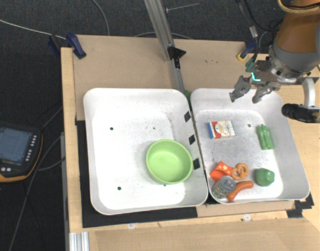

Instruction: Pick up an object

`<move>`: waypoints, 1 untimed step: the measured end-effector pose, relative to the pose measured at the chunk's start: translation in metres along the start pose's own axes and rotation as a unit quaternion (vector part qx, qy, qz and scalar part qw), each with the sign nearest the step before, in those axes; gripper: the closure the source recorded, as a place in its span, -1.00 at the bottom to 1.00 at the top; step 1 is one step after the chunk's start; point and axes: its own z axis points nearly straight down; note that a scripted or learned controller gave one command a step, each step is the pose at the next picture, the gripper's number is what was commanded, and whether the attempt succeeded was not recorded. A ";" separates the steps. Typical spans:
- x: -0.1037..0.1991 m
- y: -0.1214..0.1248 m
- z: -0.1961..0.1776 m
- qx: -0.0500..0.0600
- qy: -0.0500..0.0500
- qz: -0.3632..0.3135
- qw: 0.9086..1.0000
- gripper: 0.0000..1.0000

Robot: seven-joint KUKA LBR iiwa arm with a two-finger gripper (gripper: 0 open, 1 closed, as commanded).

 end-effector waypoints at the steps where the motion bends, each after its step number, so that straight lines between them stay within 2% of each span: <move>1: 0.000 0.000 0.000 0.000 0.000 0.000 1.000 -1.00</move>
